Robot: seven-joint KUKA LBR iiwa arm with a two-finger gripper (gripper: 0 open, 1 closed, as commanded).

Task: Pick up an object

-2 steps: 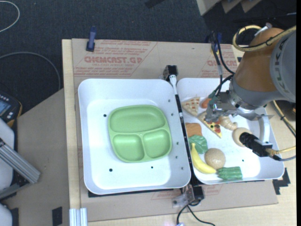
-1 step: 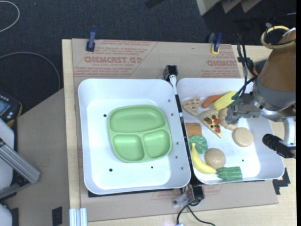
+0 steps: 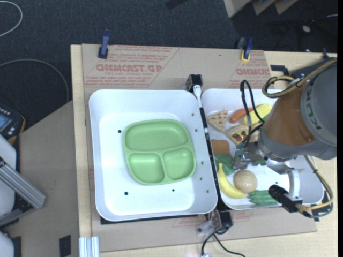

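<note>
Two white bins sit side by side under me. Left bin [image 3: 107, 143] holds a green divided plate [image 3: 159, 151], lying flat near its middle, its three compartments bare. Right bin [image 3: 313, 183] is crowded with toy food: a pizza slice [image 3: 218, 120] at the far side, a carrot [image 3: 239, 114] and a corn cob [image 3: 258, 111] just beyond it, a brown block [image 3: 220, 146], then a banana [image 3: 228, 185] along the near-left wall with a round potato [image 3: 245, 180] touching it and a green vegetable [image 3: 261, 197] just beside. My fingers [image 3: 245, 157] hang just above the potato; whether they are spread or closed I cannot tell. Brown worktop [image 3: 161, 63] carries both bins, clamped at its far edge by a blue clip [image 3: 104, 44]. Dark carpet [image 3: 53, 20] lies beyond.
</note>
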